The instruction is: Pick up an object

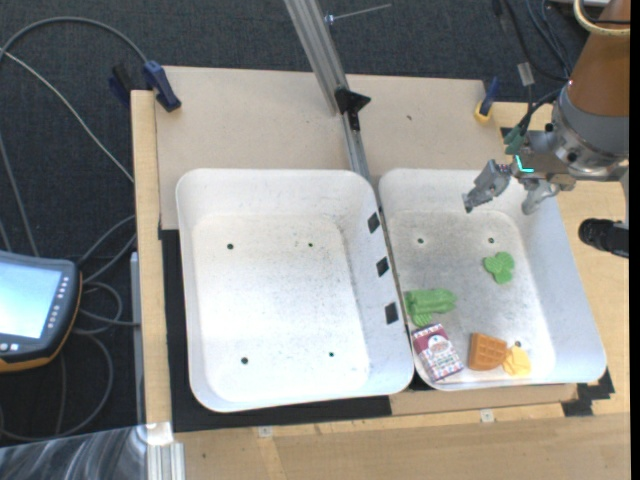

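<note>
Two bins: shallow, white, side by side on the bench [250, 118], mid frame.
Handheld screen [30, 308]: left edge, cut off by the frame; display pale, nothing readable.
Blue clamp [160, 83]: upper left corner of the bench.
Left bin [270, 288]: speckled floor, four small dark holes.
Metal pole [315, 38]: slants down from the top centre to the gap between the bins.
Right bin [450, 258]: objects lie in its lower half.
Green block [430, 303]: lower left of the right bin.
Red-and-white packet [437, 353]: bottom rim; print too small to read.
Orange piece [487, 351]: beside a yellow piece [517, 360], bottom right; shapes unclear.
Small green lump [499, 266]: centre right of the bin.
Gripper [507, 190]: upper right, over the bin's top edge; fingers spread apart, nothing between them, well above the objects.
Arm [600, 78]: cut off at the right edge.
</note>
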Action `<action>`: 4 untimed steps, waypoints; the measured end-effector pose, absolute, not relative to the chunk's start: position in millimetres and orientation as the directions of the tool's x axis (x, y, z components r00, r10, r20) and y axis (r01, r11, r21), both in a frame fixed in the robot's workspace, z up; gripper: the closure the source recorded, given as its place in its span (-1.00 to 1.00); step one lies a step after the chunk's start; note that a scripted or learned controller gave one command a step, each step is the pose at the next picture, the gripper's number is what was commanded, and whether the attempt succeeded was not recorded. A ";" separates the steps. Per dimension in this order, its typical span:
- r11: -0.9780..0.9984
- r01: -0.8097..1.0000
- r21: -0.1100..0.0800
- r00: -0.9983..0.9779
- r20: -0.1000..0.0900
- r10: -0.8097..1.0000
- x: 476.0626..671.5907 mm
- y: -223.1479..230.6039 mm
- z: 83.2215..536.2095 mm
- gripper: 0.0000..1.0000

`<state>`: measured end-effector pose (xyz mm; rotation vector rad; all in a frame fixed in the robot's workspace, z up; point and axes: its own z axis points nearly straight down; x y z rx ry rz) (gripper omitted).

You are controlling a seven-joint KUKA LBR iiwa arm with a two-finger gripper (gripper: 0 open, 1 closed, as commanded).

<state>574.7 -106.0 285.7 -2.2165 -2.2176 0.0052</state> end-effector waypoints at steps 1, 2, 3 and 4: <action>0.001 1.000 -0.003 -0.001 0.002 1.000 575.0 -106.0 287.9 -1.00; 0.000 1.000 -0.008 0.000 0.002 1.000 578.4 -98.1 228.7 -1.00; 0.000 1.000 -0.008 0.000 0.003 1.000 571.1 -89.3 175.0 -1.00; -0.001 1.000 -0.008 0.001 0.002 1.000 572.3 -98.8 122.8 -1.00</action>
